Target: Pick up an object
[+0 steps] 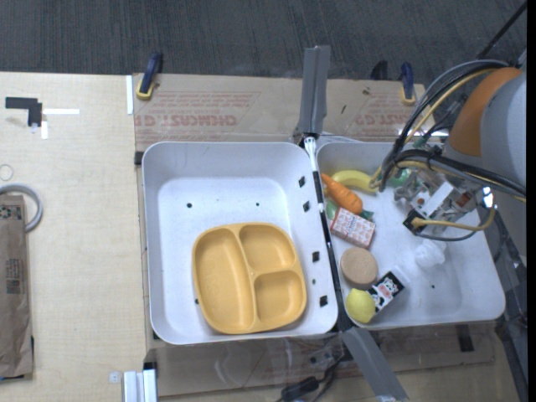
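- The left bin [167, 224] carries a yellow divided plate [249, 276] toward its front edge.
- The right bin [469, 304] holds the small pickable things, all crowded along its left wall.
- The arm [502, 124] reaches in over the right bin's back right corner, and its gripper [431, 203] hangs amid cables above the bin's middle.
- How wide the gripper stands cannot be told from this slant, and nothing is seen caught in it.
- A banana [352, 178] lies nearest the back edge, a carrot [343, 194] just in front of it, touching.
- A red-and-white packet [353, 228] sits beside the left wall, a tan round block [359, 267] in front of that.
- A lemon [360, 306] and a small black-and-white carton [386, 291] rest by the front left corner, touching.
- The step in hand looks like the approach; a clean pick would favour the packet or round block, descending straight with clearance from the wall and neighbours.
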Controlling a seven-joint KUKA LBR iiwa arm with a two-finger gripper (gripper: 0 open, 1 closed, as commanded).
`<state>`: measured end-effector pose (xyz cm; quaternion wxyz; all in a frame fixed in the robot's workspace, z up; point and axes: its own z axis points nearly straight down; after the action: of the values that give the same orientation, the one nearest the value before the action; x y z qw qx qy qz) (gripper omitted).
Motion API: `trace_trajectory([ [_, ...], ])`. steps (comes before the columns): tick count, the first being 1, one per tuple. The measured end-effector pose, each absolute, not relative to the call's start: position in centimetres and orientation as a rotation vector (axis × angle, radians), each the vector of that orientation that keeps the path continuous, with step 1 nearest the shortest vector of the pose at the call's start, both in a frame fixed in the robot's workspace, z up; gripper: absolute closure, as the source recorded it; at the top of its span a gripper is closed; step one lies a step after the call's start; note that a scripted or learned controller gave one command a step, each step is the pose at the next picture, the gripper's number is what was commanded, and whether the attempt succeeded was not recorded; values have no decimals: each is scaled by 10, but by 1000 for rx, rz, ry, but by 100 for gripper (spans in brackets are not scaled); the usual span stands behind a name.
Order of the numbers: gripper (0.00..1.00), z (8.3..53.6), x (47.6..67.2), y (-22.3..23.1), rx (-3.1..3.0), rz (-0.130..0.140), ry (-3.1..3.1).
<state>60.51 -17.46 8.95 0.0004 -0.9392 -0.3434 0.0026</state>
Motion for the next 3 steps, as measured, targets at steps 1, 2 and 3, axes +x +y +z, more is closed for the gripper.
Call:
trace_trajectory([
  [1, 0, 90, 558, -195, -3108, 6, -426],
  [2, 0, 159, 566, -201, -3048, 9, -757],
  [3, 0, 99, 547, -217, -3115, -23, -365],
])
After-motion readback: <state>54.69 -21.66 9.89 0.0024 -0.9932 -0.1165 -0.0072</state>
